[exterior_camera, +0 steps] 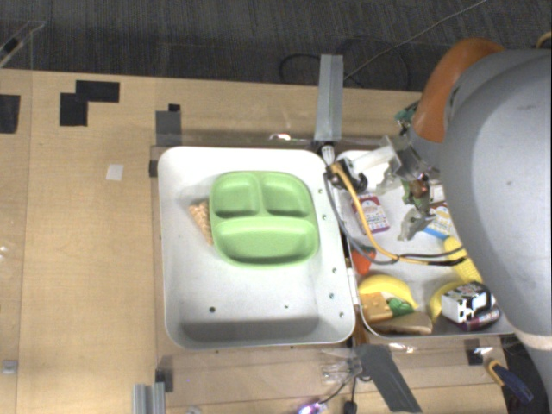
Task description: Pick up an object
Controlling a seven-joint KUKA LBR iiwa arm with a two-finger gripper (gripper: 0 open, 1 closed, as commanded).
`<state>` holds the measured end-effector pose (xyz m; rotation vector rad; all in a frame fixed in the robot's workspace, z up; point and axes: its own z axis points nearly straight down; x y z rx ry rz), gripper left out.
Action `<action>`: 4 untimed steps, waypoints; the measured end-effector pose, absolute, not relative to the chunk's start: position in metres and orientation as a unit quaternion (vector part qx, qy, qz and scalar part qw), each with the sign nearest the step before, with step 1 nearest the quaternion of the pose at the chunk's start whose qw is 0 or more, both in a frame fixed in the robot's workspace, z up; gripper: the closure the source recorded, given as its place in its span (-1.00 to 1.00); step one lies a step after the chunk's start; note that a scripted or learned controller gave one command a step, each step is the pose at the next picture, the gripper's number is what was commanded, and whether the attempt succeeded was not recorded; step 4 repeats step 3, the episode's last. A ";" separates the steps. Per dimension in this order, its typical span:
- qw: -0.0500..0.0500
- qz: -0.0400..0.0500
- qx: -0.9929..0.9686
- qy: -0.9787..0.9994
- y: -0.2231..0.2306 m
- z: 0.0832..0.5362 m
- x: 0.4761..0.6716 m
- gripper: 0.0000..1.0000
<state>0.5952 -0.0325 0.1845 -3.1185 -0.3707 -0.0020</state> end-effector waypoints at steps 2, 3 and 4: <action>0.001 -0.001 -0.995 -0.104 -0.051 0.185 0.573 -1.00; 0.000 -0.001 -0.986 -0.166 -0.087 0.199 0.522 -1.00; 0.000 -0.001 -0.986 -0.166 -0.087 0.199 0.522 -1.00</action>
